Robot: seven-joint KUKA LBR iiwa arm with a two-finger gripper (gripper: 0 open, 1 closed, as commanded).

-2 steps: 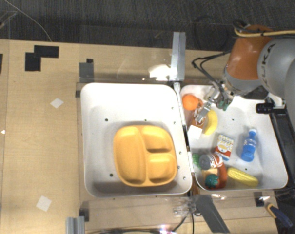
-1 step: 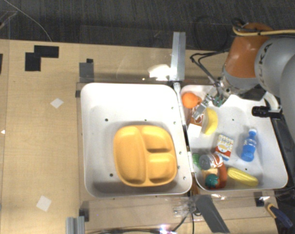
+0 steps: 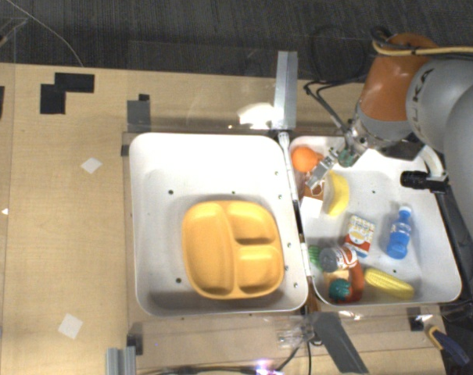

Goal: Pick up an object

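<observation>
We saw the gripper [image 3: 324, 170] down at the far-left corner of the right bin [image 3: 431, 283], arm coming in from the right. Fingers looked slightly parted, tips just beside the orange ball [image 3: 302, 158] and the top of the banana [image 3: 337, 194]; nothing was visibly between them, so we counted no grasp. The banana was yellow, curved, lying lengthwise just under the fingertips. The orange ball sat tight against the bin's left wall. Near the middle lay a small white-and-red carton [image 3: 360, 233], with a blue bottle [image 3: 399, 233] to its right. At the near edge sat a yellow corn cob [image 3: 388, 283] and a cluster of small toys we couldn't tell apart. The left bin [image 3: 154, 209] held a yellow divided tray [image 3: 232, 247].
</observation>
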